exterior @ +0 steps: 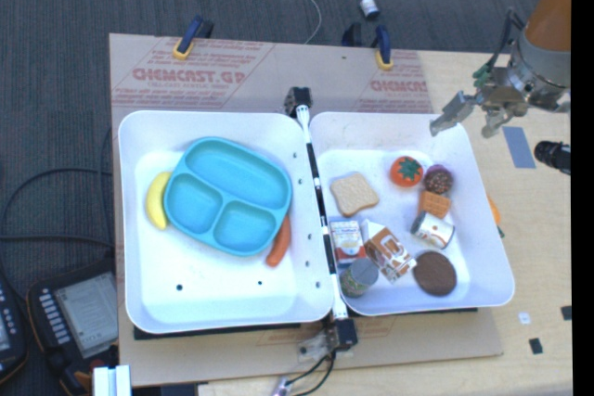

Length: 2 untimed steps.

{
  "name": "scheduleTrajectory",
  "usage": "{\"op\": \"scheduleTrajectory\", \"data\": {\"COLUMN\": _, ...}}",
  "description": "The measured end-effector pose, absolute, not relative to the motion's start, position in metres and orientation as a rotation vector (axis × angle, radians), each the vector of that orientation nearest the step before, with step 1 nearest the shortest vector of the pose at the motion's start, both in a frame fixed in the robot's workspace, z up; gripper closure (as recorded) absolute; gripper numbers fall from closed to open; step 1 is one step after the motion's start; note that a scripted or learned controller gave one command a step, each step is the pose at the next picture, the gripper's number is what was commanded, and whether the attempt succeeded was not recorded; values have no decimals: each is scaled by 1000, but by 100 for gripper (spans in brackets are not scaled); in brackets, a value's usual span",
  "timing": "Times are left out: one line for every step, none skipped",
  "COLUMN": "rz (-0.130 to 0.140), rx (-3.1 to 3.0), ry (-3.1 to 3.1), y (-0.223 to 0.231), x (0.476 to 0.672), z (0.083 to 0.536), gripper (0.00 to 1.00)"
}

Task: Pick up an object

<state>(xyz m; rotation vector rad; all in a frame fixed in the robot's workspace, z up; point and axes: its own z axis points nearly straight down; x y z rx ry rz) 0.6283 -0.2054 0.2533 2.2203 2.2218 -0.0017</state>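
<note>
The fingers [470, 115] hang spread apart above the far right corner of the right bin [483, 181], with nothing between them and touching nothing. One finger reaches out left over the bin's back rim; the other points down beside the rim's right end.

The things to pick all lie below and nearer the camera, apart from the fingers. Closest is a red tomato [406, 171], just beside a dark purple round piece [438, 179]. Under those sit an orange cracker [433, 204] and a small silver-white carton [433, 230]. A slice of bread [354, 193] lies toward the bin's left side, with a red and white box [346, 239], a crumpled snack packet [389, 255], a grey can [360, 277] and a brown cookie [433, 273] along the near edge.

The left bin [148, 292] holds a blue divided plate [227, 195], with a banana [156, 200] touching its left side and a carrot [279, 242] at its right.
</note>
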Motion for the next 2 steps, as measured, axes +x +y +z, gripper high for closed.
{"op": "scheduleTrajectory", "data": {"rz": -4, "rx": 2222, "ry": 2225, "y": -205, "x": 637, "z": 139, "gripper": 0}}
{"op": "scheduleTrajectory", "data": {"rz": 2, "rx": 2218, "ry": 2217, "y": -175, "x": 591, "z": 88, "gripper": 0}}
